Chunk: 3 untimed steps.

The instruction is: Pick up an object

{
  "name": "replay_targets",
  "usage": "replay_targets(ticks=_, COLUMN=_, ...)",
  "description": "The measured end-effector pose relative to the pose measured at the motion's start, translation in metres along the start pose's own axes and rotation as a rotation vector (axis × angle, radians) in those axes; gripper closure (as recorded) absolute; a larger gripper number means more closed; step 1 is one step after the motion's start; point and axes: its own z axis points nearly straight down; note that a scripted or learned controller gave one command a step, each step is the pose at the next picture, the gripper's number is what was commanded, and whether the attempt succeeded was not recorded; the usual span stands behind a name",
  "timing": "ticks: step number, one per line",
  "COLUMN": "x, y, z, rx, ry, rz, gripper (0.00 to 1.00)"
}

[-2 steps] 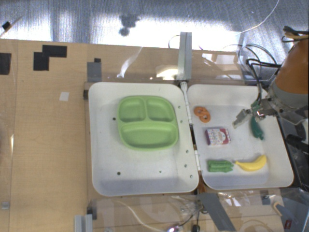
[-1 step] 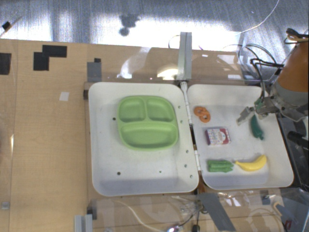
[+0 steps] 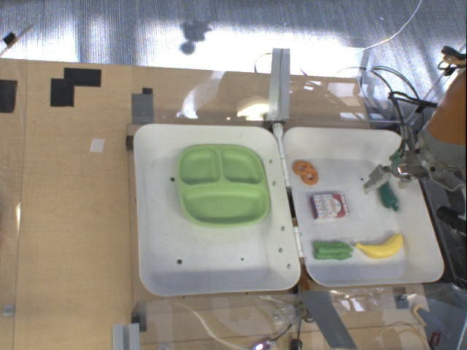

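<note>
A green divided plate (image 3: 222,184) lies alone in the left bin (image 3: 157,268), apart from the small graspable things. In the right bin (image 3: 423,268) lie an orange pretzel-like piece (image 3: 305,171), a pink packet (image 3: 329,205), a green block (image 3: 332,250) and a banana (image 3: 381,247). The tool (image 3: 383,182) hangs spread over a dark green piece (image 3: 389,196), holding nothing, seemingly lined up to grasp it.

A pale wooden desk (image 3: 66,195) filled the view. Beyond its far edge lay grey ribbed floor (image 3: 219,13), patched with light. Black tape squares (image 3: 73,84) marked the desk's far left corner.
</note>
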Motion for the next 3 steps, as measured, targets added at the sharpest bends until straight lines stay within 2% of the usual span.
replay_targets(ticks=1, x=-0.002, y=0.027, z=0.052, rx=-0.008, ry=-0.004, rz=0.047, gripper=0.00)
replay_targets(ticks=2, x=-0.001, y=0.030, z=0.038, rx=-0.015, ry=-0.003, rz=0.041, gripper=1.00)
replay_targets(ticks=3, x=0.032, y=0.074, z=-0.044, rx=-0.002, ry=-0.001, rz=0.218, gripper=1.00)
